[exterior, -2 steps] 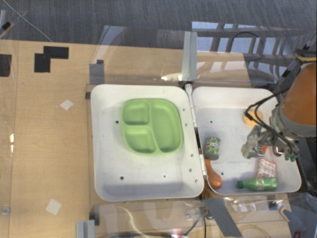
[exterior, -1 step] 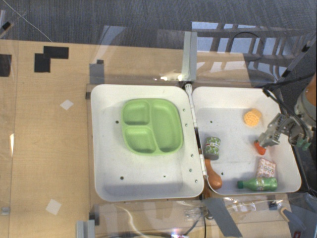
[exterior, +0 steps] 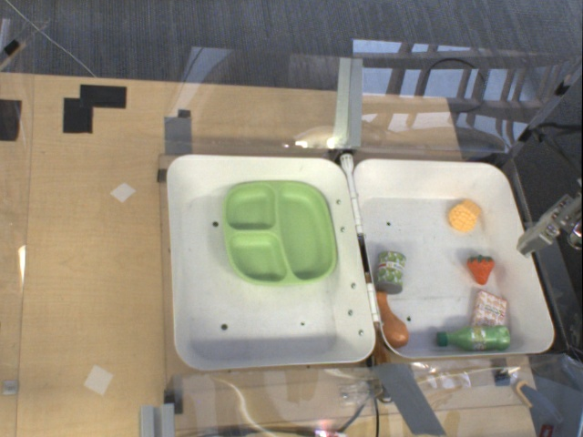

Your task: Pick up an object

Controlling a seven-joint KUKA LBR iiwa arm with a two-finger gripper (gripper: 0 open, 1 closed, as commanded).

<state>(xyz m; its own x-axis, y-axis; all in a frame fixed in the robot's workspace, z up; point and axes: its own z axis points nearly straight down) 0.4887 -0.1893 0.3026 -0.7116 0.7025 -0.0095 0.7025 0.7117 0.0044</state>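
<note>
Left bin point(exterior: 196, 335) bears a green divided plate point(exterior: 278, 231). Right bin point(exterior: 428, 185) bears the candidate items: green bottle point(exterior: 474, 339) lying along the near wall, orange-brown drumstick-like toy point(exterior: 392, 323), small carton point(exterior: 489, 309), small can point(exterior: 391, 270), yellow waffle-like disc point(exterior: 464, 216), strawberry point(exterior: 481, 269). All look light and rigid; the upright can offers parallel sides. Gripper point(exterior: 547, 228) at the right rim: closure cannot be told.

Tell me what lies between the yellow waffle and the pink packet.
In the camera view, the strawberry lies between the yellow waffle and the pink packet.
</note>
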